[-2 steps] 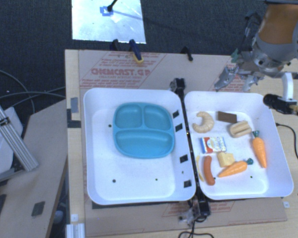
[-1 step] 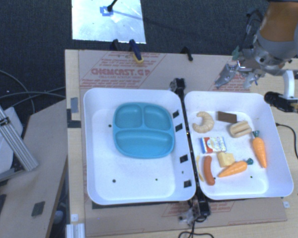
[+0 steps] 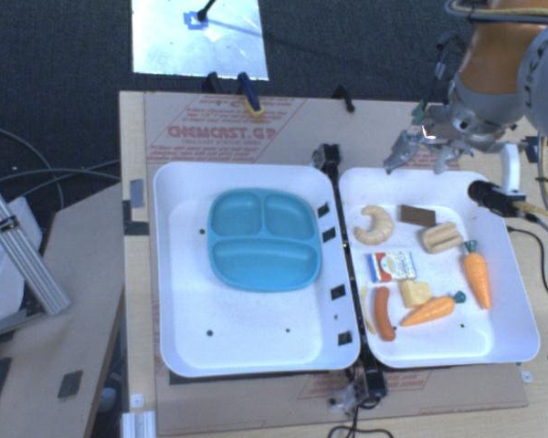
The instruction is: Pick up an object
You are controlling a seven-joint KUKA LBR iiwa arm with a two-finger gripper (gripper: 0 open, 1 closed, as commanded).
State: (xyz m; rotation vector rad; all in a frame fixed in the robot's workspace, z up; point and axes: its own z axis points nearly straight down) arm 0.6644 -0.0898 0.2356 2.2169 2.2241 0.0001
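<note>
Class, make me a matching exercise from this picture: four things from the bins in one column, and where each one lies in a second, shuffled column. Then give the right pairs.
Things:
1. blue plate
2. croissant
3. sausage
4. chocolate bar

Places:
A. near front edge of right bin, left of a carrot
B. middle of left bin
C. right bin, far side, just right of croissant
D. right bin, far left part, beside the divider

Pairs: 1-B, 2-D, 3-A, 4-C

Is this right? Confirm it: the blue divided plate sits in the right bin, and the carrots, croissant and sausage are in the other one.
Not quite. The camera view shows the blue divided plate in the left bin; the carrots, croissant and sausage lie in the right bin.
</note>
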